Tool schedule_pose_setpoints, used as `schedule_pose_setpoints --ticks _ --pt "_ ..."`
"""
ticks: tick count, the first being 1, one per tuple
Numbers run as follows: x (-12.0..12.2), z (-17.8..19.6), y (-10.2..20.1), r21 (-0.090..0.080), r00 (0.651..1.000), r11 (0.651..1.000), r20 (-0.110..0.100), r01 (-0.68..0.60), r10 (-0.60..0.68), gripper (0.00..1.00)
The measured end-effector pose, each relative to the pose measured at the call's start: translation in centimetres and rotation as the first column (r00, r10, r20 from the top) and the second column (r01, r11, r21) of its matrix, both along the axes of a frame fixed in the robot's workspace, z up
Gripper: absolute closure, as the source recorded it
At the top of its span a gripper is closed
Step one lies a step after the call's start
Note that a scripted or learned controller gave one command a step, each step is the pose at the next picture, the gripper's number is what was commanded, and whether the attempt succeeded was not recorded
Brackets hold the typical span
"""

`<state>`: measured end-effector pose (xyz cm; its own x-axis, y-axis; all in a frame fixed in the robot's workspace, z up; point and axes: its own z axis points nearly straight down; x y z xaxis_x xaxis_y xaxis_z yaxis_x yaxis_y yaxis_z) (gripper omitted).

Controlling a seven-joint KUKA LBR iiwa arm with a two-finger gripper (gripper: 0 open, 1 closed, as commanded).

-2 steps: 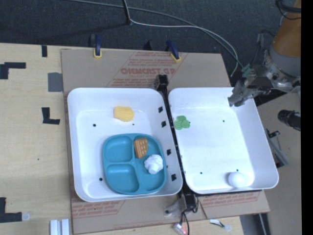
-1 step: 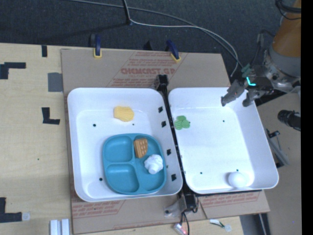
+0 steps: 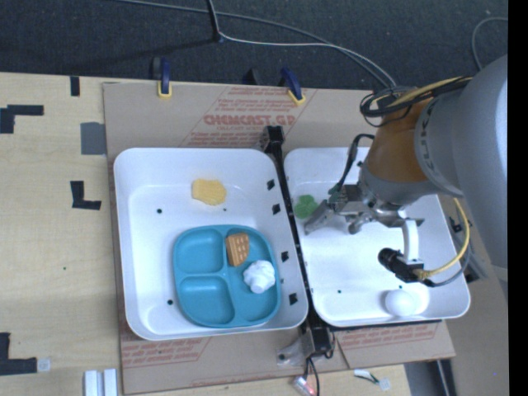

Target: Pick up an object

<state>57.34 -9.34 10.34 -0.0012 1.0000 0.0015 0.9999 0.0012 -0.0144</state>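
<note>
Hovering low in the right bin, the claw points at a green object just beside it; whether its grip has closed, I cannot tell.

Bench and floor seen from above, at a slant.

A light wooden bench top is seen, marked with dark tape pieces near its left edge. A brown cardboard sheet printed with red lettering is laid on it and is held at its far edge by two blue and yellow clamps. Beyond the bench a dark carpeted floor is crossed by a thin cable. Even, soft lighting is observed throughout.
</note>
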Motion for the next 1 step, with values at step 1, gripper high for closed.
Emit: schedule_pose_setpoints --ticks 1 --pt "-1.24 5.08 5.39 0.0 1.0 1.0 0.014 -0.001 0.001 0.0"
